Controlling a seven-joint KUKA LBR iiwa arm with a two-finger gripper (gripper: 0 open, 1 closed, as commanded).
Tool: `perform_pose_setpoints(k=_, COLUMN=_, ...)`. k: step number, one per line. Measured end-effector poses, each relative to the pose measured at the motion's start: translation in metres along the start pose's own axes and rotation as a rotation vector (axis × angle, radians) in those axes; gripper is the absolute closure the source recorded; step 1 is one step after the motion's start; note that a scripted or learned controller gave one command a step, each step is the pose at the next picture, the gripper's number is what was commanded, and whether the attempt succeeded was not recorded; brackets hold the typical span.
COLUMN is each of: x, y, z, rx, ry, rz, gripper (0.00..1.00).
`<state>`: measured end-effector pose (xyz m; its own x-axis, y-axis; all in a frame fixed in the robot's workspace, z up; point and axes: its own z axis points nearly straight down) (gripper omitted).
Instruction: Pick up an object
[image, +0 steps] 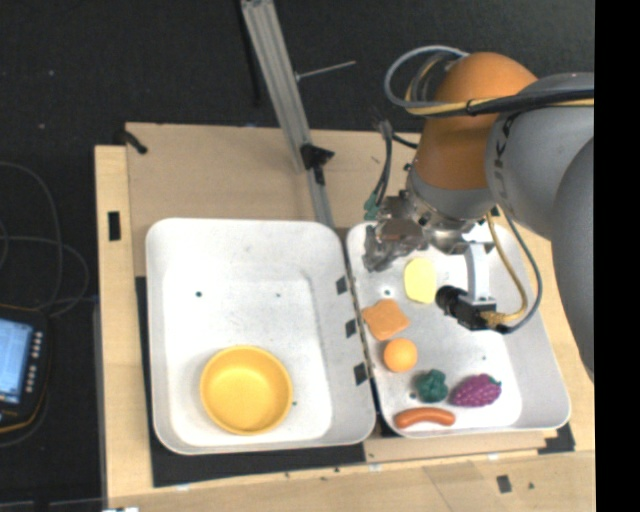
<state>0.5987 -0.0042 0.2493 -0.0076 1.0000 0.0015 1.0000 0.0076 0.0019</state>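
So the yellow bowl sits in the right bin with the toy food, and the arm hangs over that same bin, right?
Not quite. The camera view shows the yellow bowl alone in the left bin. The toy food, such as the orange and grapes, lies in the right bin, and the arm does hang over that one.

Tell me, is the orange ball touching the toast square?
Apart. The camera view shows a thin strip of white bin floor between the orange ball and the toast square above it.

A tablet-like screen (14, 362) (possibly a pendant) sits left.
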Motion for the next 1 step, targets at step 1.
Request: perform_pose_setpoints(k=1, x=0.0582, y=-0.0019, z=-0.0001, rx=0.001, ry=0.0, rz=0.0, gripper=1.0)
